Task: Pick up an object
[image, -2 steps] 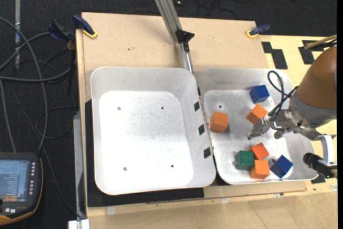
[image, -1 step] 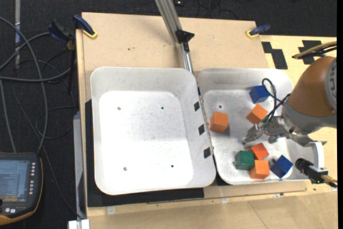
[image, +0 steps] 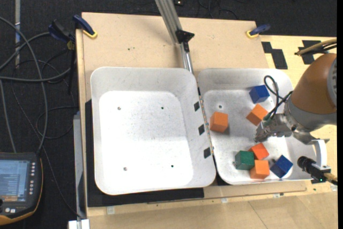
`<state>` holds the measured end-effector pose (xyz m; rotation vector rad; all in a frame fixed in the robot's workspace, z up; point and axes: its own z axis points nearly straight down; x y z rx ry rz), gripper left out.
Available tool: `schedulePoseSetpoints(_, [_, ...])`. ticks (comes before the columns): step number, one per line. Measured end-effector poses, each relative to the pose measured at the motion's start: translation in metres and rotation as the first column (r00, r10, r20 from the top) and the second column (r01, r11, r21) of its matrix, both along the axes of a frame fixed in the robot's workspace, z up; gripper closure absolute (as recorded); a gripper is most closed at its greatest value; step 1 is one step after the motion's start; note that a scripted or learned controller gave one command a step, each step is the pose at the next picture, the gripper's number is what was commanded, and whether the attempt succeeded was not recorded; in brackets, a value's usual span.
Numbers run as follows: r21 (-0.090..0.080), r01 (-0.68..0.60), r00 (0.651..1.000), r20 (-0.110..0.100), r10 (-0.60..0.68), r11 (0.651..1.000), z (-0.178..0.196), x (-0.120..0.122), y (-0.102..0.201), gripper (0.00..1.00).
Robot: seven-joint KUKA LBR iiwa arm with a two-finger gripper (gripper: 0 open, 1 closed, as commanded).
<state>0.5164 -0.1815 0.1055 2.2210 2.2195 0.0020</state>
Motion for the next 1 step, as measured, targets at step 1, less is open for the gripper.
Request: schedulePoseSetpoints(1, [-0.003,-0.002,1.000,0.005,0.002,1.000,0.0622,-0.0004,-0.0056,1.00])
